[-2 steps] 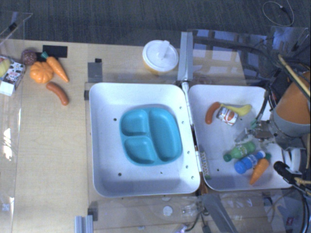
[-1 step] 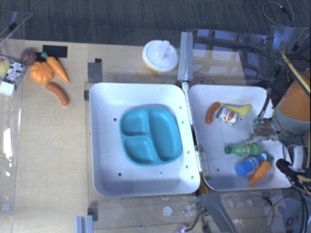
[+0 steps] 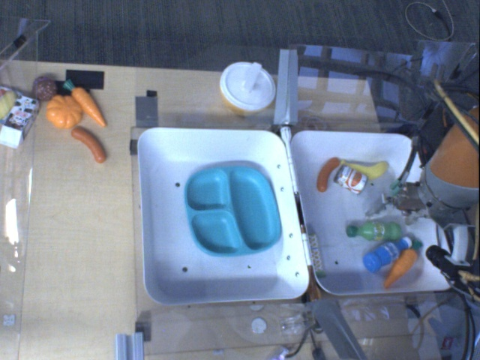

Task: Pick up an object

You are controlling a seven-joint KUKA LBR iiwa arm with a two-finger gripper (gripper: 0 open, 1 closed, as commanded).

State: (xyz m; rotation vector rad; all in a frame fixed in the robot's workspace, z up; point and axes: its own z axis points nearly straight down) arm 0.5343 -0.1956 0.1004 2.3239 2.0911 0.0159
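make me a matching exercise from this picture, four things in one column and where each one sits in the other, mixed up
Things:
1. blue divided plate
2. green bottle
3. small pumpkin
4. white lidded cup

Places:
A. on the bench, just beyond the far edge of the left bin
B. in the right bin, near the claw
C. on the bench at the far left, beside a carrot
D. in the middle of the left bin

Pairs: 1-D, 2-B, 3-C, 4-A
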